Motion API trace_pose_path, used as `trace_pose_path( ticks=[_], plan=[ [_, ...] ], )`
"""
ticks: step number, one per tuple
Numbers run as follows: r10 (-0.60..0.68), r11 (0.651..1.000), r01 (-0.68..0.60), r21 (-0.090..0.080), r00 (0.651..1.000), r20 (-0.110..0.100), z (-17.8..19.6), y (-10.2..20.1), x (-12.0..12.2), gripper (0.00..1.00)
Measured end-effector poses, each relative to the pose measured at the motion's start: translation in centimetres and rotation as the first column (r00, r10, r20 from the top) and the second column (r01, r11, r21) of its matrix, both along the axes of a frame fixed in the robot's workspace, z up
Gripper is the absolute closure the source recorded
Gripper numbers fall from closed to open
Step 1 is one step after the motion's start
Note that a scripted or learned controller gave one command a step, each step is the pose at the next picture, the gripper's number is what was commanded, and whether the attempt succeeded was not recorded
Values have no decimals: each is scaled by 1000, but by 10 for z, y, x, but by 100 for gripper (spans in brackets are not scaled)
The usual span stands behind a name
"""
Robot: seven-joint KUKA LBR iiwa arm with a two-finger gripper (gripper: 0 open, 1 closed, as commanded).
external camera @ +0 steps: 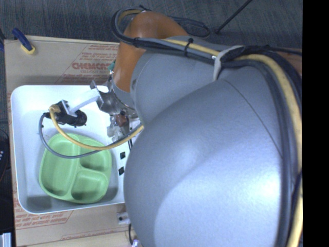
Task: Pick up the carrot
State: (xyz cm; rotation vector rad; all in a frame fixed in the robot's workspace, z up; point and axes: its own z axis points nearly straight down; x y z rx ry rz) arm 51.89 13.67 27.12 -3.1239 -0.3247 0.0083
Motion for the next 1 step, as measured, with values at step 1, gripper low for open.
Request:
trace_pose_path(
  ticks=[1],
  plan=[
    [34, 999, -34, -1, 999, 5, 227, -34, 14, 100]
  ],
)
